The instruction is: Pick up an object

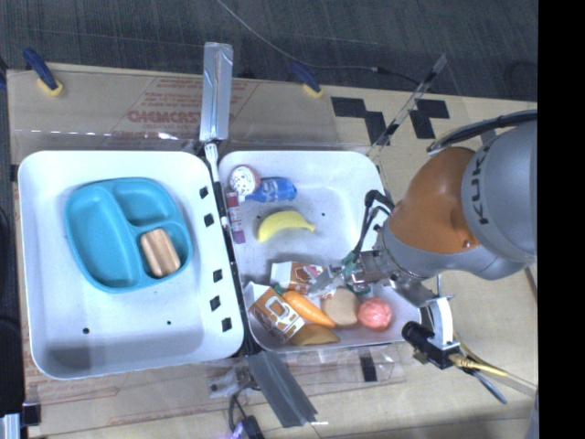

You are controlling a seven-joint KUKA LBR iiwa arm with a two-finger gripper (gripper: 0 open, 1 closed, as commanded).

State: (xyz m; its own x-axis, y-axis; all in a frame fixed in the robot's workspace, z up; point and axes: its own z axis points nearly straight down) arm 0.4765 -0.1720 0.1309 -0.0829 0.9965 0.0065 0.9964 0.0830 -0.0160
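Down in the right bin (302, 167), near its front wall, lies a cluster of toy foods: one carrot (307, 308), one round tan piece (341, 310), one pink peach-like ball (374, 314), one brown packet (276, 315) and one small printed carton (297, 273). Farther back lie one yellow banana (283, 224) and one blue-and-white bottle (260, 187). The gripper (358, 275) hangs just above the tan piece and the ball; whether it is released or clenched cannot be told. The left bin (55, 323) bears one blue divided plate (110, 236) with one brown cylinder (161, 251) in its right compartment.
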